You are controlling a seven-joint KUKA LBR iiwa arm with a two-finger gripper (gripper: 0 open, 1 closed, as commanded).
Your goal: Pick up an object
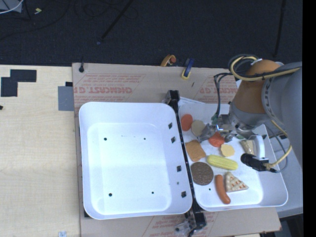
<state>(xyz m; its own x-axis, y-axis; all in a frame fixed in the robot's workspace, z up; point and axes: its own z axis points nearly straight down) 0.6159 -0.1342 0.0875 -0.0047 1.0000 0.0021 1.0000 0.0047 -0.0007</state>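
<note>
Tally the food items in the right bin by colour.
Red/orange: 3, tomato, red piece, sausage
Yellow: 2, corn, slice
Tan/brown: 4, bread, cookie, pizza, wedge
Grey-beige: 1, round piece
Total: 10

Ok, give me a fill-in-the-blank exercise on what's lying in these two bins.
1. All the toy food lies in the ____ bin.
2. The corn cob is coloured ____.
3. The sausage lies right beside the ____ slice.
4. The gripper hangs just above a ____ tomato.

Missing words: right; yellow; pizza; red
</note>
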